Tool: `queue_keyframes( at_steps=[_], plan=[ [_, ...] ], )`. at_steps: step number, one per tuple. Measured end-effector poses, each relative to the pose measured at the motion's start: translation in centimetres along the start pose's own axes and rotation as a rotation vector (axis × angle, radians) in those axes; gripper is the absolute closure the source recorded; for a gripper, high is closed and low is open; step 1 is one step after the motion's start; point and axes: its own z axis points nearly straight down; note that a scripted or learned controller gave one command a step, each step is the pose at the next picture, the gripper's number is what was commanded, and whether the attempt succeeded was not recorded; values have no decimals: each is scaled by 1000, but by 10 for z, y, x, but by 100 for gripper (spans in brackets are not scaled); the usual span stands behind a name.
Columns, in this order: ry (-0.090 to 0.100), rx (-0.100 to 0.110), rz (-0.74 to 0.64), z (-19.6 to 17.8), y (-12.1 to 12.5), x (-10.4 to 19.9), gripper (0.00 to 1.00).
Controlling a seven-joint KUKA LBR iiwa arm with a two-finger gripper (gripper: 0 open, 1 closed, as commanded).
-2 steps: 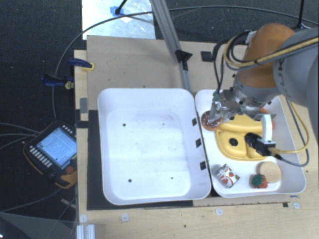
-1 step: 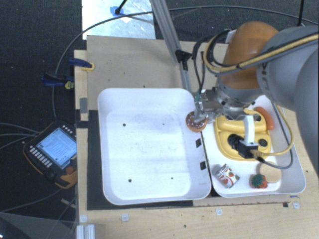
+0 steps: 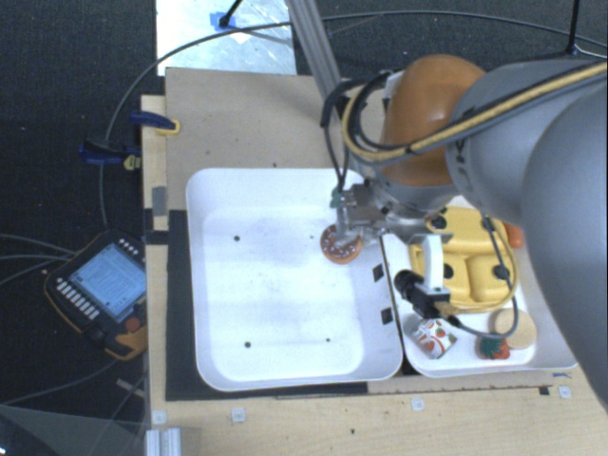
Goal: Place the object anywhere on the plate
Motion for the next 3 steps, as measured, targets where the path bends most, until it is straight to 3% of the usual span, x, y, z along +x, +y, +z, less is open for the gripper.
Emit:
queue_keyframes(
  at_steps=[1,2,3],
  plan=[
    [1,-1,-1,-15,-23,48,100],
    [-1,1,1,-3,-28,89,100],
    [-2,0,6,-4,-28,87,0]
  ],
)
